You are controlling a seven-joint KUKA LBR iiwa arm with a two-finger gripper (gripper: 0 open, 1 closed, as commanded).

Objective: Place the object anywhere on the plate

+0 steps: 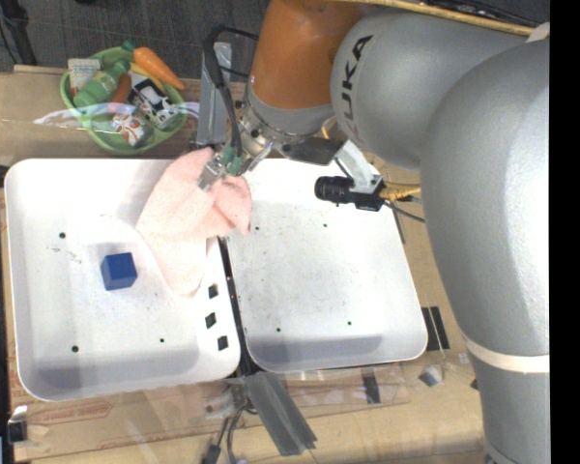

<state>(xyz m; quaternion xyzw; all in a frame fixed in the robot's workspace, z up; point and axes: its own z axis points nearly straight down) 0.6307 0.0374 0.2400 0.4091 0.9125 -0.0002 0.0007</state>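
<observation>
A pink cloth (182, 228) hangs bunched from my gripper (218, 168) and trails down over the right part of the left bin (39, 211) and the rim between the bins. My gripper is shut on the cloth's upper corner, at the far edge of the bins near their divide. A small blue cube (119, 270) rests on the left bin's floor, left of the cloth and apart from it. I see no plate.
A green bowl (104, 135) holding a carrot and other small items stands beyond the left bin's far edge. The right bin (329, 278) lies under the arm. A black cylinder (348, 191) juts from the wrist over that bin's far side.
</observation>
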